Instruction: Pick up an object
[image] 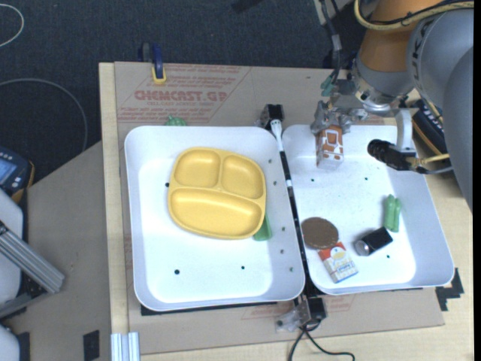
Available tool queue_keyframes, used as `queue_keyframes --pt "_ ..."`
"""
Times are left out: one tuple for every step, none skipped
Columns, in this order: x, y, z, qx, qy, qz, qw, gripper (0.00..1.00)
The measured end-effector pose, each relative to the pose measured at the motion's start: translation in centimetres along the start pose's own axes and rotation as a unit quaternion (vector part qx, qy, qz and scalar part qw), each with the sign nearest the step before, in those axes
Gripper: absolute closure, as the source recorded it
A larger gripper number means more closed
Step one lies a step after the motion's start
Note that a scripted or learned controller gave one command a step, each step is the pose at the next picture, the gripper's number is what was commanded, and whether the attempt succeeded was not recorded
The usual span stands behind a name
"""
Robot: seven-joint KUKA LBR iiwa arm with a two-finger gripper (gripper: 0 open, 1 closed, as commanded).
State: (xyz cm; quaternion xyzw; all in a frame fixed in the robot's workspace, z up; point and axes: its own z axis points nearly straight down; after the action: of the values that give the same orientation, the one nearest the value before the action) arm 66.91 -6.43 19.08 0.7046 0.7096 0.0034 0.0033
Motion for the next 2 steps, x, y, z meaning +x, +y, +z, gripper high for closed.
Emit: queue_keyframes --pt "11.7 -2.1 0.6 0.007 0.002 -0.002 1.0000 1.00" --pt "10.3 0.0 -6.9 0.001 0.000 0.002 1.0000 1.00"
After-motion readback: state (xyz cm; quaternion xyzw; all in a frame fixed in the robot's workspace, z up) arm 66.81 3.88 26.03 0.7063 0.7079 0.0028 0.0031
